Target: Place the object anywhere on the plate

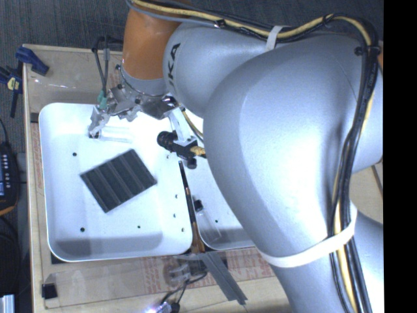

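We are looking down on the left bin (52,233), where a dark, flat, ribbed rectangle (118,180) is lying slantwise near the middle of the white floor; we are taking this for the plate the task names. The pincer (104,119) is hovering over the bin's far part, just beyond the rectangle's upper corner and apart from it. What the object to be placed is, and whether it is already in the grip, we cannot tell: something pale and perhaps clear is glinting just below the pincer, too faint to name. Nor can we tell how the pincer itself is standing.

If that pale thing is the object, we are judging it light, thin and likely slick, so we are favouring a hold across its narrow width near the middle and a low release. The ribbed rectangle is looking stiff, and its grooves should be helping to stop sliding.
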Available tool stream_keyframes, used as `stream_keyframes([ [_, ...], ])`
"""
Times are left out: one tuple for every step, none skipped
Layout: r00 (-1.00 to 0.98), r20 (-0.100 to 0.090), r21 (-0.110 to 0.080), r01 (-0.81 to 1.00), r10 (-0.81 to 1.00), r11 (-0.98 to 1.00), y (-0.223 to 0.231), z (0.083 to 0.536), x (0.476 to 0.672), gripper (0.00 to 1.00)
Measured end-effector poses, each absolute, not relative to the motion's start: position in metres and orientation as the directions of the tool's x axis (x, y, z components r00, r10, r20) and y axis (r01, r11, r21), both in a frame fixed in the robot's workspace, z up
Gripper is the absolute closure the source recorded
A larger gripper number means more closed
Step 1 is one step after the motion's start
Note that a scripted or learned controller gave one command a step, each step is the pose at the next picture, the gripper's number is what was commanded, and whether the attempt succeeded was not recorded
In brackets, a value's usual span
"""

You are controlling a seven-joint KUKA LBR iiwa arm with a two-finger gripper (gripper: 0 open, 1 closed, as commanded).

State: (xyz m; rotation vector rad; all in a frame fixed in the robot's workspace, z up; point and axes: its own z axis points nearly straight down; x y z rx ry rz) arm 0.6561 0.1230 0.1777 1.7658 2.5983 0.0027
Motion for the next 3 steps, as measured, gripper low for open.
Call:
stream_keyframes([
  [-0.368,0.001,0.001,0.930,0.930,0.368,0.1230,0.1777,0.6561,0.00],
  [-0.368,0.001,0.001,0.930,0.930,0.368,0.1230,0.1777,0.6561,0.00],
  [-0.368,0.001,0.001,0.930,0.930,0.368,0.1230,0.1777,0.6561,0.00],
])
